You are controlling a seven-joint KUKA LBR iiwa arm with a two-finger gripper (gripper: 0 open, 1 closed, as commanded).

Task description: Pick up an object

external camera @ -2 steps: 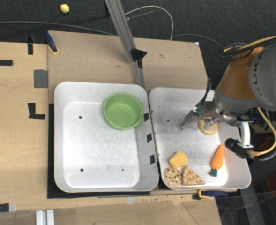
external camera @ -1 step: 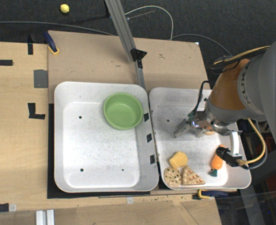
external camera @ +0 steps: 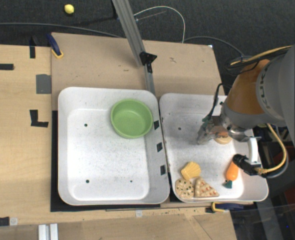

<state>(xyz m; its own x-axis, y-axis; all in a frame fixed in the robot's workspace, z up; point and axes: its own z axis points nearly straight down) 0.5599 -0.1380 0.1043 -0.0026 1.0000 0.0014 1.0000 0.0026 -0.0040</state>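
Note:
My gripper (external camera: 211, 132) is low in the right bin (external camera: 182, 109), near the middle of its right half. A small tan round piece (external camera: 222, 137) lies right against the gripper's right side; whether it is gripped is not visible. Along the front of that bin lie a yellow wedge (external camera: 190, 171), a round cracker (external camera: 184, 188), a triangular cracker (external camera: 205, 189) and an orange carrot (external camera: 231, 172). A green bowl (external camera: 131, 118) sits in the back right of the left bin (external camera: 72, 149).
The grey arm with its orange band (external camera: 247, 91) comes in from the right over the right bin's edge. A slanted metal pole (external camera: 129, 26) ends at a clamp behind the bins. A yellow ball (external camera: 69, 8) lies on the dark floor far back.

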